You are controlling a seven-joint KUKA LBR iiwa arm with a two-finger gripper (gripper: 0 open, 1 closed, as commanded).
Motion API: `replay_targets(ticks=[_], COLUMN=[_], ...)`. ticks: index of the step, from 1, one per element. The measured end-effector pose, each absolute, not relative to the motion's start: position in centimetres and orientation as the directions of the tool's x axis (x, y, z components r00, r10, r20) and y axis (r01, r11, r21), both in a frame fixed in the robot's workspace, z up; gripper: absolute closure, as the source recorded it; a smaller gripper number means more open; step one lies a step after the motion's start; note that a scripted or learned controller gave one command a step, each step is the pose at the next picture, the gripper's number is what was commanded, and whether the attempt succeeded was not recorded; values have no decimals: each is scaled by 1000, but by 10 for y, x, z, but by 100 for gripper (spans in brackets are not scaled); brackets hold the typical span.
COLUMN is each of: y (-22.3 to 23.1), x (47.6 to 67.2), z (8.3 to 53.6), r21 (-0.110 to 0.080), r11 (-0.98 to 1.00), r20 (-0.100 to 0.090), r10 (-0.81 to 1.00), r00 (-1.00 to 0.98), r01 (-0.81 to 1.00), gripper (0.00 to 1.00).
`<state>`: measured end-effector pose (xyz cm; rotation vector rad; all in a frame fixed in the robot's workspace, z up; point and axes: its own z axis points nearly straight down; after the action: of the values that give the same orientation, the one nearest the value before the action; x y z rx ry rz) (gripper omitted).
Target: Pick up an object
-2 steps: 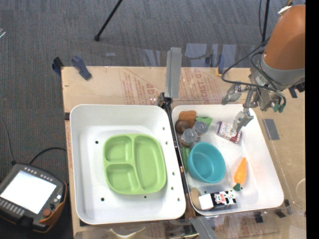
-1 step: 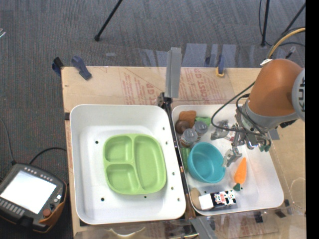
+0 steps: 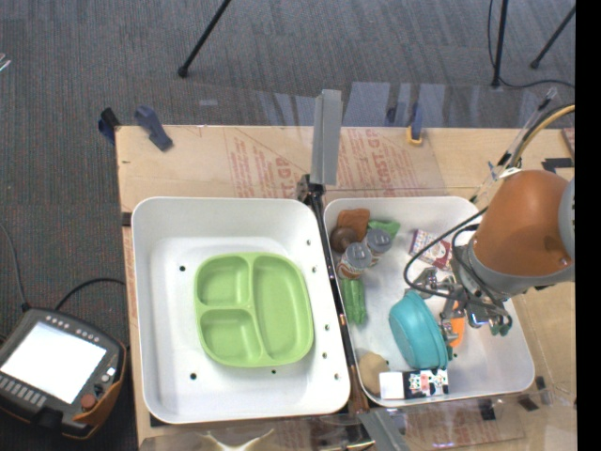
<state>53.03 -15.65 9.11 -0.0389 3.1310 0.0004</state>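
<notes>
The right bin (image 3: 498, 369) holds a jumble of objects: a teal bowl (image 3: 418, 332) tipped on its side, a green cucumber-shaped piece (image 3: 354, 301), two small grey-lidded jars (image 3: 359, 256), a brown item (image 3: 348, 225), a green piece (image 3: 384, 225), a pink-and-white packet (image 3: 427, 244), a tan lump (image 3: 372, 365) and a white printed box (image 3: 415, 383). My gripper (image 3: 467, 319) hangs low in this bin just right of the teal bowl, under the orange wrist band (image 3: 524, 224). A small orange thing (image 3: 455, 330) lies by the gripper's tip; whether it is gripped is unclear.
The left bin (image 3: 160, 242) holds a light green divided plate (image 3: 254, 308). A grey upright post (image 3: 326, 144) stands behind the seam between the bins. Black cables (image 3: 427, 261) loop from the wrist over the right bin. A tablet-like pendant (image 3: 56, 365) lies on the floor at left.
</notes>
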Motion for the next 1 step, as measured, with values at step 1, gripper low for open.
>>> replay_targets(ticks=[1], y=[-154], x=[532], z=[101], r21=[0], r11=[1000], r20=[-11], r10=[-31], r00=[-999], r01=[-31], gripper=[100])
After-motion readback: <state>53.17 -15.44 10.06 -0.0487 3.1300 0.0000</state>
